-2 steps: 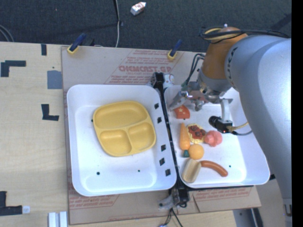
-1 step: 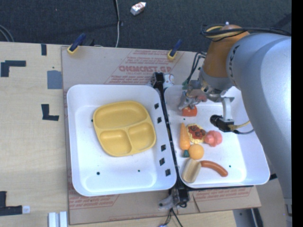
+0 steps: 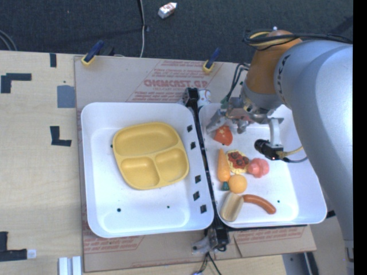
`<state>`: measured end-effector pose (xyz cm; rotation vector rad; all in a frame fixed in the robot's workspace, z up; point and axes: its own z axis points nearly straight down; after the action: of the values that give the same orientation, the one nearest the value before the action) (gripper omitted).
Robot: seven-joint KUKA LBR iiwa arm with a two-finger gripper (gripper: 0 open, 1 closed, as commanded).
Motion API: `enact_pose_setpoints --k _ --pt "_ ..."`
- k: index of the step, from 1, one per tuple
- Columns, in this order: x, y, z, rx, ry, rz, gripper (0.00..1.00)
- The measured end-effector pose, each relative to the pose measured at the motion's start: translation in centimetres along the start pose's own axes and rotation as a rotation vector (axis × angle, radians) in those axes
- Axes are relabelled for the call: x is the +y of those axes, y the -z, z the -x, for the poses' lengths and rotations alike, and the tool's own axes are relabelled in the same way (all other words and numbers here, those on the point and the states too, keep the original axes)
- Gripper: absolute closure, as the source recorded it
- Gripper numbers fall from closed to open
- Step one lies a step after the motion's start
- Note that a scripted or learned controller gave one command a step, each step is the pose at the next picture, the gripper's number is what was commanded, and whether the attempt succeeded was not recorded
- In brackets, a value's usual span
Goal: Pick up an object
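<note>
Looming largest on the right is the grey arm [image 3: 321,107], its bulk covering the right bin's far right corner, the orange band [image 3: 269,62] above the wrist. It bends down to the gripper [image 3: 229,121], which hangs over the far end of the right bin [image 3: 298,202], just above a small red toy [image 3: 223,135]; whether it is open, closed or touching the toy cannot be made out.

Nearer the front of that bin lie a carrot [image 3: 223,165], a piece of toy food in yellow and red [image 3: 237,161], a pink lump [image 3: 258,167], an orange ball [image 3: 237,183], a tan piece [image 3: 231,206] and a sausage [image 3: 259,203]. They crowd the bin's left half, close to the wall shared with the left bin [image 3: 97,211]; the front right corner is open floor.

A yellow divided tray [image 3: 151,154] sits tilted in the left bin, with bare white floor toward the front.

Both bins rest on a cardboard sheet [image 3: 143,82] clamped to a pale wooden bench [image 3: 34,171]; dark carpet [image 3: 69,10] lies beyond
</note>
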<state>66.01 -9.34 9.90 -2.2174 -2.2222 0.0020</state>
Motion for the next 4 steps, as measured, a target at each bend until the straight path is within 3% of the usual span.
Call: enact_pose_setpoints --k 1,2,3,4 --pt "-1.7 -1.6 0.2 -0.002 -0.002 -0.001 0.00" --pt "0.9 -1.5 1.1 -0.001 0.000 0.003 0.00" --pt "-1.1 -1.5 0.4 -0.001 -0.002 -0.001 0.00" --pt "0.8 -1.5 0.3 -0.003 0.001 -0.003 0.00"
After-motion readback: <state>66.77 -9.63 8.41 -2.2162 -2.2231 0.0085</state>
